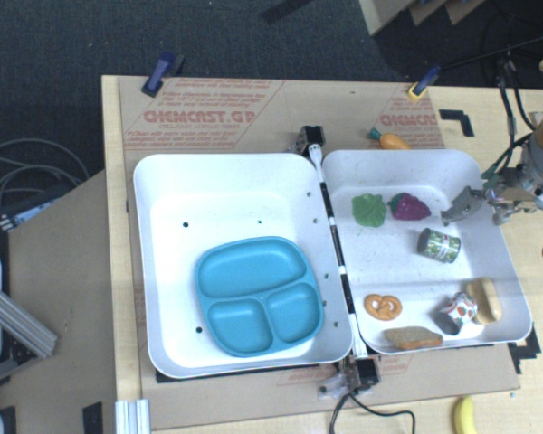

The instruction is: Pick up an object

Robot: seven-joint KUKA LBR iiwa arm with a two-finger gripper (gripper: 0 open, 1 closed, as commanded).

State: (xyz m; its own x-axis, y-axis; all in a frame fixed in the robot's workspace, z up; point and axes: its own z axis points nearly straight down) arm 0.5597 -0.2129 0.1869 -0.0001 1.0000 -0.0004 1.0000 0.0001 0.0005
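Observation:
My gripper hangs over the right rim of the right bin, open, with nothing between its fingers. To its left lie a magenta toy and a green leafy toy. A green can lies on its side just below and left of the gripper. Toward the front of that bin sit a pretzel, a flat brown piece, a red-and-white can and a tan bread roll.
The left bin holds a blue divided plate. An orange carrot toy lies on the board behind the right bin. A yellow banana sits at the front right. Cables hang near the arm.

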